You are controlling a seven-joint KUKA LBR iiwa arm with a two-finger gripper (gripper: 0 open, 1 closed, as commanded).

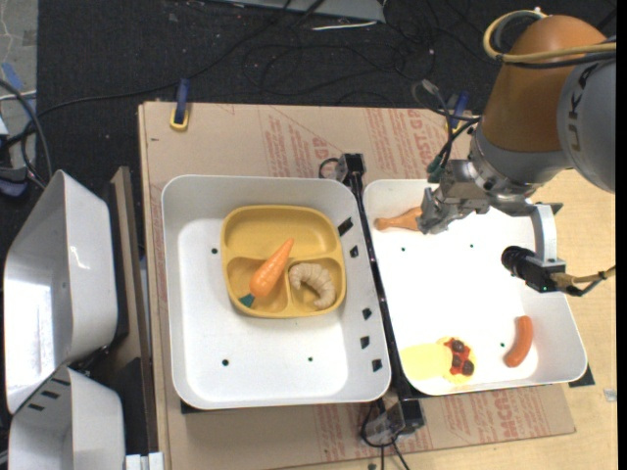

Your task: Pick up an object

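Observation:
My gripper (434,215) hangs low over the far left corner of the right bin (460,282). A small tan-orange piece, like a drumstick (395,224), lies on the bin floor and sticks out to the left from under the gripper's tip. Its right end is hidden by the gripper. Whether the piece is gripped cannot be made out. An orange sausage (518,341) lies near the bin's front right corner. A yellow slice with red and dark bits on it (438,358) rests at the front edge.
The left bin (196,351) holds a yellow divided plate (235,233) with a carrot (271,267) and a pale curled piece (314,283) in its compartments. A black divider with clips (367,262) runs between the bins. Cables lie on the dark floor beyond the bench.

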